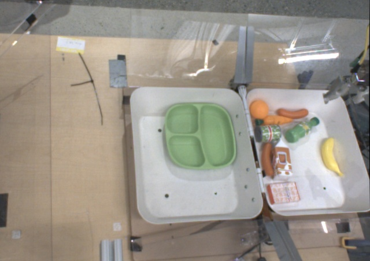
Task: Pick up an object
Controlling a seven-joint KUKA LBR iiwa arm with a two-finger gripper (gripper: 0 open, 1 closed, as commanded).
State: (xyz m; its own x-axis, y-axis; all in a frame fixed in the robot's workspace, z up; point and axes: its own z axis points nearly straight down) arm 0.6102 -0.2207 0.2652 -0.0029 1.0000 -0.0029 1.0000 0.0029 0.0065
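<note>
The table [58, 138] is showing lots of bare wood on the left of the frame. Two white bins are sitting side by side, touching in the middle. The left bin [191, 202] is holding a green tray [200, 135] with three parts, and open white floor is lying below it.

The right bin [347, 138] is holding an orange [258, 109], a carrot [278, 120], a red sausage [292, 113], a green bottle [302, 129], a can [269, 133], another sausage [267, 158], a small carton [282, 161], a red packet [283, 192] and a banana [331, 156]. They are crowding the bin's left side; the banana is lying apart, with room around it.

The tool [347, 86] is sitting at the right edge, above the bin's top right corner. I cannot tell if it is wide or narrow.
</note>
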